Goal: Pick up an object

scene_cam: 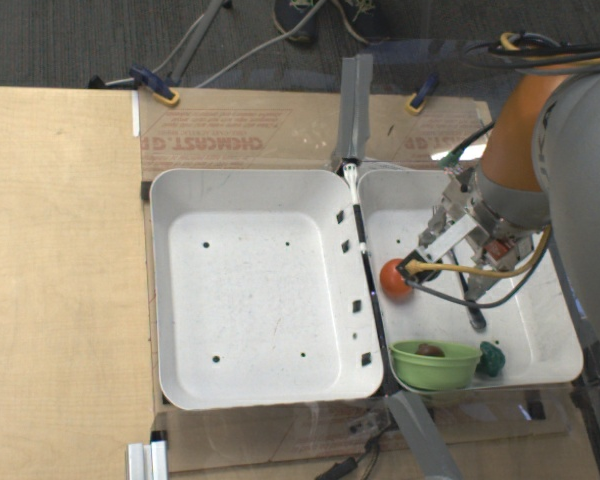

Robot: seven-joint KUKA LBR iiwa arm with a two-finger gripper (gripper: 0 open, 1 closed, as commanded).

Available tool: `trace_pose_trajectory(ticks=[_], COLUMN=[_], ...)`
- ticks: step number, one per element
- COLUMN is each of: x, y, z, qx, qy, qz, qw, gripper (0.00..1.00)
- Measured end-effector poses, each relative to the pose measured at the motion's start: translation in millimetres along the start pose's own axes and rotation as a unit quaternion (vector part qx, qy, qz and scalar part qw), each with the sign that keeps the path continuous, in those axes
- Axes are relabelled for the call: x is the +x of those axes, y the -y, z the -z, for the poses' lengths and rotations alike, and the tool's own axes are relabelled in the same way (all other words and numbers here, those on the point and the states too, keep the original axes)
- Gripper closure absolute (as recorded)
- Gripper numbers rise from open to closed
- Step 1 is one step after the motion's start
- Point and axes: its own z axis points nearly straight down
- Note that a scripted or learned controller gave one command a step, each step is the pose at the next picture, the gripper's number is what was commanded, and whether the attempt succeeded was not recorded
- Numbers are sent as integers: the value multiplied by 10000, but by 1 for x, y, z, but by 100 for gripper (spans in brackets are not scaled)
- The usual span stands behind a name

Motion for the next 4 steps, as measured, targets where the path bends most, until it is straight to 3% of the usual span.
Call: trace_pose_trajectory(ticks=[1, 2, 3, 4], x=[61, -3, -79, 22], y=[-59, 3, -50, -94], z=[-45, -45, -146, -145], qx=[4, 10, 15, 11], qy=[12, 4, 2, 4], qz=[-990, -1095, -1381, -1626], qw=[9951, 9940, 9904, 9867], gripper=[0, 0, 0, 0])
